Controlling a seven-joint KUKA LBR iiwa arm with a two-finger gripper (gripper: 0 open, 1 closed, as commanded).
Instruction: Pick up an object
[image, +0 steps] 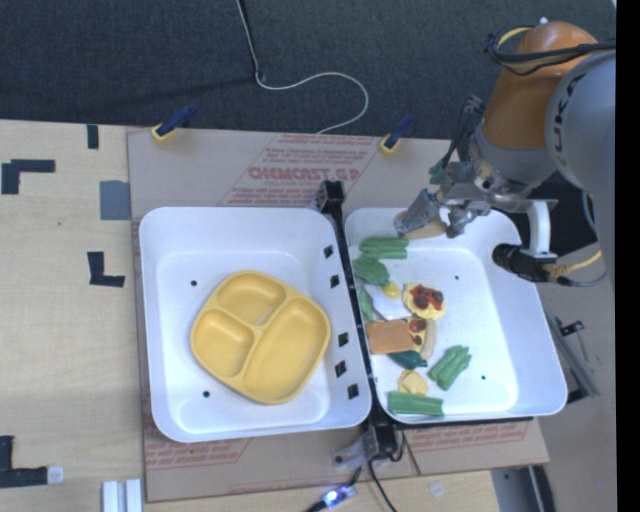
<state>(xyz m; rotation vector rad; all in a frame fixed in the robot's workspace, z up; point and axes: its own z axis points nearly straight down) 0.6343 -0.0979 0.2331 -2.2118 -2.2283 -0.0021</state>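
Note:
My gripper (433, 220) hangs over the back edge of the right bin (500, 330), its two fingers spread apart. A small tan piece (431, 229) shows just below the gap between them; whether it is touched I cannot tell. Toy foods lie in the bin's left half: a green pod (384, 246) just in front of the gripper, another green piece (370, 270), a yellow piece with red spots (424, 299), a brown toast-like slab (390, 335), a green vegetable (450, 365) and a long green pod (415, 404) at the front.
The left bin (170, 300) holds a yellow divided plate (260, 335). A black divider (345, 290) runs between the bins. The arm's orange band (530, 70) and a black cable part (525, 262) overhang the right bin's back right corner.

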